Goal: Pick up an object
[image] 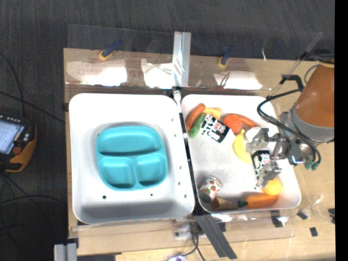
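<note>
The right bin holds several small items. At its back lie an orange carrot-like piece, a black-and-white box and an orange-red piece. A yellow banana lies in the middle. Toward the front are a small printed can, an orange carrot and a yellow-orange fruit. My gripper hangs low over the right side of this bin, between the banana and the yellow-orange fruit, just above the fruit. I see nothing clearly held in it.
The left bin holds a teal divided tray. A metal divider post stands behind the seam between the bins. A handheld pendant lies on the floor at the left. Cables loop over the right bin's back right corner.
</note>
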`<action>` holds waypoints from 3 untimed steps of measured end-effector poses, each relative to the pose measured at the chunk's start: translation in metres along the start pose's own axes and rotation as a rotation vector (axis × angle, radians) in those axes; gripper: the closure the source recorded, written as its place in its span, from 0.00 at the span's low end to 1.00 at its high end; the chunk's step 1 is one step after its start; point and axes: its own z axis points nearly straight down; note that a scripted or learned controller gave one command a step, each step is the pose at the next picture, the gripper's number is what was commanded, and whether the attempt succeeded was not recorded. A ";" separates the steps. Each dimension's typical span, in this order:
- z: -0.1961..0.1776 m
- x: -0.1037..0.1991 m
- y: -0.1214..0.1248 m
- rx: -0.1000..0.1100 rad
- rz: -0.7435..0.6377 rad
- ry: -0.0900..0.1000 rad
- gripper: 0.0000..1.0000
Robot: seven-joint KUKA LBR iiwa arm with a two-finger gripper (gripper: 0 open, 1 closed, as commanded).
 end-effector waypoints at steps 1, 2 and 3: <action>0.142 -0.078 -0.024 0.003 -0.214 -0.004 0.00; 0.144 -0.092 -0.012 0.004 -0.163 -0.008 0.00; 0.144 -0.097 -0.006 0.003 -0.030 -0.009 0.00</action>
